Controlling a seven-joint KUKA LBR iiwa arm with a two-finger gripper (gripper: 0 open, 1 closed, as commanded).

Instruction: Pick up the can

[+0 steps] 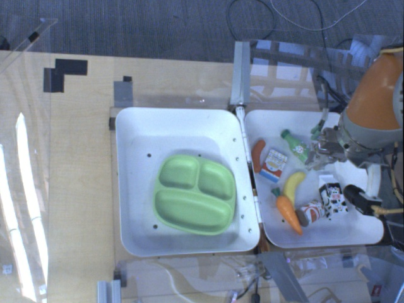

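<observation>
Gripper [322,149] hovers, perhaps just above, the green bottle [294,143].

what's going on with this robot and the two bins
A grey arm with an orange band reaches in over the right bin, its gripper hovering near a green bottle. The can it should pick up lies untouched on its side nearer the front, beside a carrot and a banana. The left bin holds a green divided tray.
</observation>
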